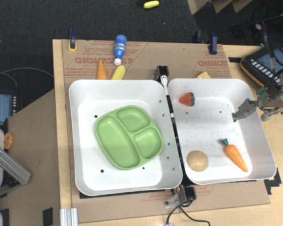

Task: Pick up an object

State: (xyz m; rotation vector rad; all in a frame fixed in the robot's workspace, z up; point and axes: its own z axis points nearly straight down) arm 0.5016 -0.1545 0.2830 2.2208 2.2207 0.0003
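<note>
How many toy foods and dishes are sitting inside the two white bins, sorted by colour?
Green: 1, the divided plate in the left bin
Red: 1, the strawberry in the right bin
Orange: 1, the carrot
Tan: 1, the round bun
Total: 4

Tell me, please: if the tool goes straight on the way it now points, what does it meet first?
The tool points left and slightly down over the right bin. Its line likely meets bare bin floor first, between the strawberry and the carrot; depth is unclear.
</note>
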